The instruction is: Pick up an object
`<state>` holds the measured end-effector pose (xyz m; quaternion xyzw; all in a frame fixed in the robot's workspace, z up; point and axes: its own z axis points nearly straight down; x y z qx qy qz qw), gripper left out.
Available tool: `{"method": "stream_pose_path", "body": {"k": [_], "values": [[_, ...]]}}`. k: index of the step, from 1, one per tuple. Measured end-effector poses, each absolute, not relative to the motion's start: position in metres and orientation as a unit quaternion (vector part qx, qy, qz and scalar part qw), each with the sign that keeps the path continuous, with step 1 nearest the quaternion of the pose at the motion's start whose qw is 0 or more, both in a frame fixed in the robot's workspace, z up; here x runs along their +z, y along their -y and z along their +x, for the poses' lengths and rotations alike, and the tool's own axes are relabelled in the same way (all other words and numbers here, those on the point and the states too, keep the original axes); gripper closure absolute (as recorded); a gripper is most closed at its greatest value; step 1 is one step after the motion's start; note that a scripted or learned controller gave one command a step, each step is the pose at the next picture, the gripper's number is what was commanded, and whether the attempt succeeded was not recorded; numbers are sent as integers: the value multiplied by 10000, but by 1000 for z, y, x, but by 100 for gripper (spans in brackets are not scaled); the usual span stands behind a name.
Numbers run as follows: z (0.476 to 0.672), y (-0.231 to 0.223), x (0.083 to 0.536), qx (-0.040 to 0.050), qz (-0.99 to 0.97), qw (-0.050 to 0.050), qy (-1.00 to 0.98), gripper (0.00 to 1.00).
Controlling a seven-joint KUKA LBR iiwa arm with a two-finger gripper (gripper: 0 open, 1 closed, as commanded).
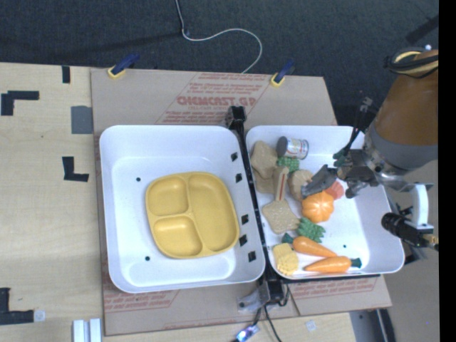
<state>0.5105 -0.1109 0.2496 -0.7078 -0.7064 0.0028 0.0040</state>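
Toy food in right bin

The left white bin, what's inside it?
Inside the left white bin lies a yellow plastic plate with three compartments. The bin floor under the plate is covered, so anything beneath it cannot be seen.

A shallow white left bin holds a yellow plastic divided plate with three compartments. Beneath both bins lies a brown cardboard sheet with red printing, held at its far edge by two blue-and-yellow clamps. A thin white cable loops over the dark carpet. The pale wooden benchtop carries black tape marks.
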Motion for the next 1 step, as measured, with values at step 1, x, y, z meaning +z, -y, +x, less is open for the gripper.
{"method": "stream_pose_path", "body": {"k": [1], "values": [[512, 111, 253, 5, -7067, 6, 7075, 0]]}}
